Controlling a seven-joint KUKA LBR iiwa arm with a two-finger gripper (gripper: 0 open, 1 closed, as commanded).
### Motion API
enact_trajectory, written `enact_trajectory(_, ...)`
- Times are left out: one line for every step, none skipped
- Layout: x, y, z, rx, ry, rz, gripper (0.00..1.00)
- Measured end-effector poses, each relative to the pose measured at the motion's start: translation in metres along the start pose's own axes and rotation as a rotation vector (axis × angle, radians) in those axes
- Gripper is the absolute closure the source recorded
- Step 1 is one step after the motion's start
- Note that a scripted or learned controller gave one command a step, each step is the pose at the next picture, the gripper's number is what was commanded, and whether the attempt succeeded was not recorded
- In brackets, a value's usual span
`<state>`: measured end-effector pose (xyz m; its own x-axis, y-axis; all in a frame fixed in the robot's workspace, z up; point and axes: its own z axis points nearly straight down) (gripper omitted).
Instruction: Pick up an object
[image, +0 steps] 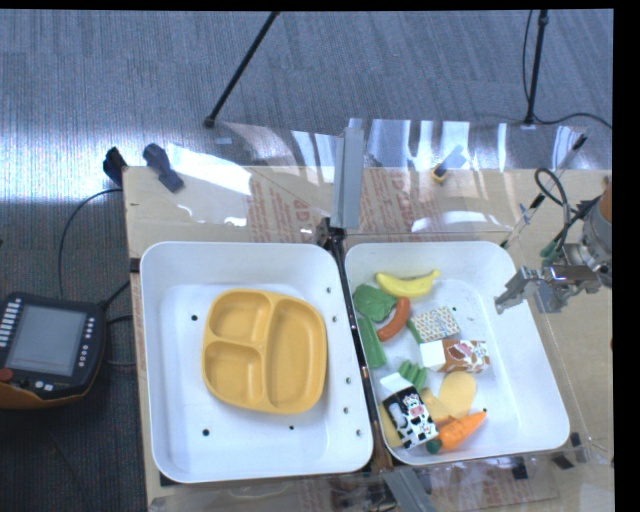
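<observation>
The right bin (520, 395) holds a heap of toy food. A yellow banana (407, 283) lies at the back, with a green piece (370, 302) and a red sausage (394, 320) beside it. Toward the middle sit a speckled box (436, 323), a white cube (432, 353) and a brown-and-white block (466, 355). At the front are a cow-patterned carton (411, 416), a pale yellow piece (457, 392) and an orange carrot (460, 430). My gripper (525, 288) hangs over the bin's right rim, apart from all the toys, with nothing seen in it.
The left bin (175, 300) carries a yellow divided plate (265, 350). A metal post (349, 180) rises between the bins at the back. Cables (548, 190) hang near the arm at the right. A teach pendant (45, 345) lies on the floor to the left.
</observation>
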<state>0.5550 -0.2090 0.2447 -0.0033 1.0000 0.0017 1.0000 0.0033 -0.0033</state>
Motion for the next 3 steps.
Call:
enact_trajectory(0.094, 0.028, 0.101, 0.004, 0.002, -0.277, 0.0)
enact_trajectory(0.108, 0.088, 0.162, 0.005, 0.001, -0.31, 0.0)
enact_trajectory(0.107, 0.088, 0.149, 0.007, 0.002, -0.309, 1.0)
